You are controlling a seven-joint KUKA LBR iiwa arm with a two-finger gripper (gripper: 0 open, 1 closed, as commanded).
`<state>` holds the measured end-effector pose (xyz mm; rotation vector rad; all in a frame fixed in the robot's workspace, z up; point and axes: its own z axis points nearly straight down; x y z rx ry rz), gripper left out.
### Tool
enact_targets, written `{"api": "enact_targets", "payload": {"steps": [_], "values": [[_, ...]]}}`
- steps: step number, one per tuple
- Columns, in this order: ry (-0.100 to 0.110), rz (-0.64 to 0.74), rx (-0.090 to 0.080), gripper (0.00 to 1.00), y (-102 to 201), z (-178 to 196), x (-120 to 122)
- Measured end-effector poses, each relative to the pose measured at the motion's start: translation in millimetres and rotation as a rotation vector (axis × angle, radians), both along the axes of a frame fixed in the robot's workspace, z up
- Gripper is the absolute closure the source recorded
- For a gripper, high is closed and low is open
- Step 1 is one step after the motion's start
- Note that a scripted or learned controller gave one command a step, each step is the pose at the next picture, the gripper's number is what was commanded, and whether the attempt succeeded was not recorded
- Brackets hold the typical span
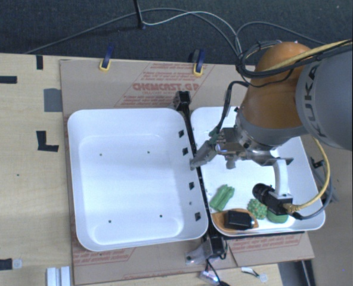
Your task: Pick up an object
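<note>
Looking down on the grey two-finger gripper (205, 156), poised over the right shallow white bin (302, 177), hard by the wall shared with the left white bin (129, 177). Spread or pressed together? Cannot tell from up here! Below it, apart and loose on the bin floor: a ribbed green plastic piece (222, 196), then a flat black block (239, 220) nearer the front rim.

Three objects (222, 196) lie in the right bin's (307, 171) front.
</note>
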<state>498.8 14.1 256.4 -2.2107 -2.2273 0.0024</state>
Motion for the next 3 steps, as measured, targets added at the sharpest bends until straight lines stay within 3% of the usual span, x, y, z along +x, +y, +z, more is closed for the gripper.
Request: {"api": "enact_targets", "payload": {"steps": [1,2,3], "values": [[-0.009,-0.009,-0.003,0.00,-55.1,56.0,115.2],[0.008,-0.008,-0.001,0.00,-50.7,-53.4,27.6],[-0.001,-0.011,-0.003,0.00,-110.6,-76.5,93.1]]}}
